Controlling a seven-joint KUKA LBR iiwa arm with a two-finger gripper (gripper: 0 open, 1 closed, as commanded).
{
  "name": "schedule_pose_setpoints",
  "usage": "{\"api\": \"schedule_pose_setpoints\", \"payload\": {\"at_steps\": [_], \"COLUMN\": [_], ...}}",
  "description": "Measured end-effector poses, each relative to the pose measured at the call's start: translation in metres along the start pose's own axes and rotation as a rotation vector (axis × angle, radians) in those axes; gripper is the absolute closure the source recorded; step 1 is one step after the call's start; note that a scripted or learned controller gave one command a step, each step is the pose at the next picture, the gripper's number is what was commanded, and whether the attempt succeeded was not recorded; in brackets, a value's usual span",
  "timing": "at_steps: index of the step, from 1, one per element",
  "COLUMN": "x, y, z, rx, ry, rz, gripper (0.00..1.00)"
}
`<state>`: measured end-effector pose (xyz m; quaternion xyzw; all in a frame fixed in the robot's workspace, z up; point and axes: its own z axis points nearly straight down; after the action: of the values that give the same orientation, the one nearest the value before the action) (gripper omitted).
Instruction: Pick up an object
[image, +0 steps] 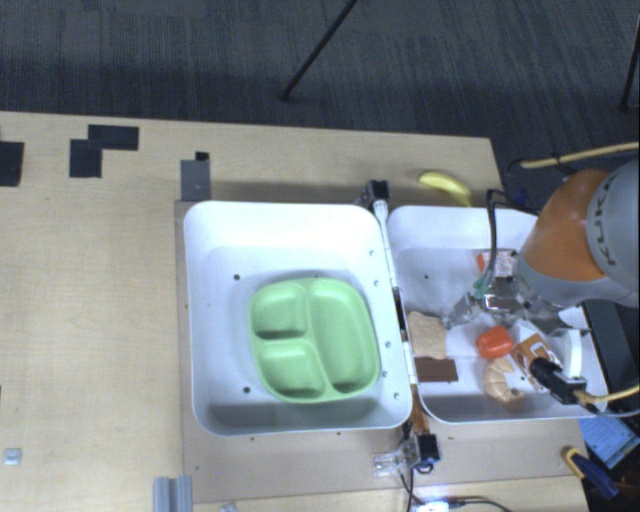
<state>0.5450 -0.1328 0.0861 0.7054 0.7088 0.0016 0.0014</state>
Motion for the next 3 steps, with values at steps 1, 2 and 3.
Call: {"api": "schedule_pose_setpoints", "payload": {"at_steps": [1,2,3], "x": [0.000,-0.069,-0.064], "y": [0.002,0.079,0.121], "z": [-0.012,-0.011,0.002], "rx": [-0.006,0.000,0.017], "ry": [-0.001,-0.002,0.003], "rz": [-0.002,0.000,0.000], "gripper": [1.00,1.00,1.00]}}
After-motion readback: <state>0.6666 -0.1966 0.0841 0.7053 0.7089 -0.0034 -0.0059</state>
